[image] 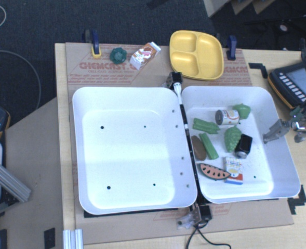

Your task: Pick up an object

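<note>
White, glossy plastic forms both shallow bins on the cardboard-topped bench [116, 71]; the left bin [90, 102] has rounded corners. In the right bin [282, 175] lie a small metal can [227, 117], smooth green pods [205, 125], a knobbly green vegetable [232, 137], a black cylinder [243, 144], a brown oblong [198, 147], a watermelon slice [215, 171] and a little printed carton [234, 170]. At that bin's right rim sits the grey metal hand [275, 132]; whether it is clenched I cannot tell. A yellow compartment tray [197, 53] rests behind.
</note>
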Robot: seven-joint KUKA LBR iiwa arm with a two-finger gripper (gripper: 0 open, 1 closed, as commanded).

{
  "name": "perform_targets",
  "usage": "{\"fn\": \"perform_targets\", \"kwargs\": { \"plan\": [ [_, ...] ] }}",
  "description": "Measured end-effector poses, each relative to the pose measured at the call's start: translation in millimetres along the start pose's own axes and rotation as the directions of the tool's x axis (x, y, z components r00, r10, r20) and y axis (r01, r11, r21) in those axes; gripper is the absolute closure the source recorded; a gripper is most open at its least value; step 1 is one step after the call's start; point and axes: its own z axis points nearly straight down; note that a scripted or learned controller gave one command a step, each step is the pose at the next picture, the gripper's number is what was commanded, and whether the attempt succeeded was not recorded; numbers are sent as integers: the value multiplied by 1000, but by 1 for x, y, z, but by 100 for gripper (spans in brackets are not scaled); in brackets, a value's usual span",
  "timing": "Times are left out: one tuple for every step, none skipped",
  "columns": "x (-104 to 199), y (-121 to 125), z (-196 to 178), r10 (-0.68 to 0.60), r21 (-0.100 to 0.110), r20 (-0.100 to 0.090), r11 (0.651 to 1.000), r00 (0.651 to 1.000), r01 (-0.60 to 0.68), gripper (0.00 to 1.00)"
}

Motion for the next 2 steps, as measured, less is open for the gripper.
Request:
{"fn": "perform_targets", "kwargs": {
  "plan": [
    [59,-1,-64,-7,-10,2,1000,1000,7,0],
    [56,-2,-71,-2,-6,3,1000,1000,2,100]
  ]
}}
